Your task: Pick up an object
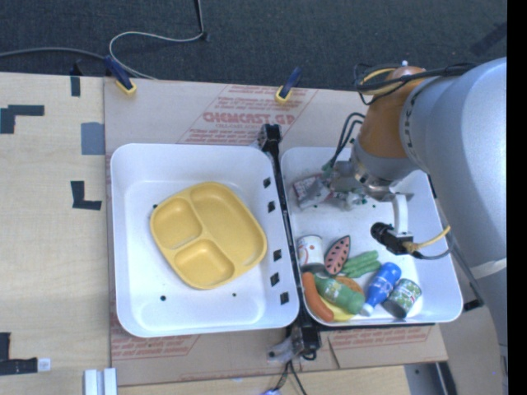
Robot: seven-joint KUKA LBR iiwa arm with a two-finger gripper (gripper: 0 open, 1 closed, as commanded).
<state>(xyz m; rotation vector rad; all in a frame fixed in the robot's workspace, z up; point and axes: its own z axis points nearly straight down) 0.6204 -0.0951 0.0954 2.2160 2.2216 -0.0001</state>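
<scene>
Worktop: flat wooden worktop (49,245) with a brown cardboard sheet (239,113) printed in red under both bins; dark carpet beyond its far edge
Arm: grey arm with an orange band (383,130) reaching in from the right, wrist low over the far part of the right bin
Left bin: shallow white plastic bin (132,303); in it lies a yellow three-compartment plastic tray (207,234), set at a slant near the middle
Right bin: shallow white plastic bin (445,303), touching the left one along a black hinge strip; its objects are crowded in the near half
Gripper: gripper (329,189) down in the far left part of the right bin; whether its fingers are open or closed I cannot tell
Crumpled object: small grey crinkled packet (306,189) just beside the gripper's tip; contact unclear
Near cluster: blue plastic bottle with a white cap (381,283); green bottle (346,295); orange toy carrot (314,296); green pea pod (360,262); pink speckled oval piece (338,255); small white tin (310,248); dark green can (403,296); all lying close together, several touching
Clips: two yellow and blue clamps (288,89) at the cardboard's far edge
</scene>
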